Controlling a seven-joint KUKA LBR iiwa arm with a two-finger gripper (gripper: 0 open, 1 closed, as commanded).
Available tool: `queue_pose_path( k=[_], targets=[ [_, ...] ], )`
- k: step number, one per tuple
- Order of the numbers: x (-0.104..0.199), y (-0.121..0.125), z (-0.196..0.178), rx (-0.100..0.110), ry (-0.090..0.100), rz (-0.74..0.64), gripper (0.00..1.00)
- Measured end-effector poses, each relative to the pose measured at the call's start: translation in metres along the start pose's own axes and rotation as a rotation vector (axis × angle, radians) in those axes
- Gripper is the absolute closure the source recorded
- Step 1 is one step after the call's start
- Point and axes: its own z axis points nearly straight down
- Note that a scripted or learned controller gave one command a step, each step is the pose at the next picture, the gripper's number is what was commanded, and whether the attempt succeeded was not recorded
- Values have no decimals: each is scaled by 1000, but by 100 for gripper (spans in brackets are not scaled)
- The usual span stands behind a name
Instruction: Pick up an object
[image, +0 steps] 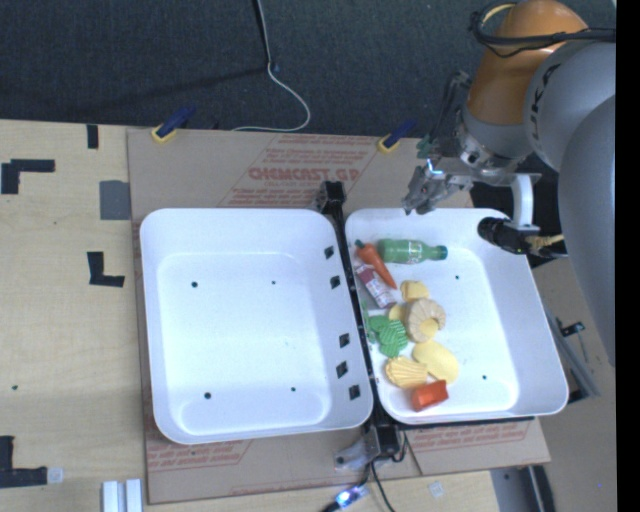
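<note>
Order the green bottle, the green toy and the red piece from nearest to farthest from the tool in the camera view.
From the tool:
1. Green bottle, at the right bin's far end, just below the tool.
2. Green toy, mid-bin beside the divider.
3. Red piece, at the near edge.

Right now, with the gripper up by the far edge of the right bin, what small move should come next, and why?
Probably a short move toward the near side and down, to bring the gripper over the green bottle. The gripper hangs above the far rim of the right bin with nothing between its jaws, and the bottle lies on its side as the nearest item of the pile, fairly free on its far side.
</note>
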Motion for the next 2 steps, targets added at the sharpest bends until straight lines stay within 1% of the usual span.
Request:
queue_pose_path(
  k=[1, 2],
  targets=[
    [87, 1, -177, -2, 5, -6, 100],
    [122, 1, -315, 2, 4, -2, 100]
  ],
)
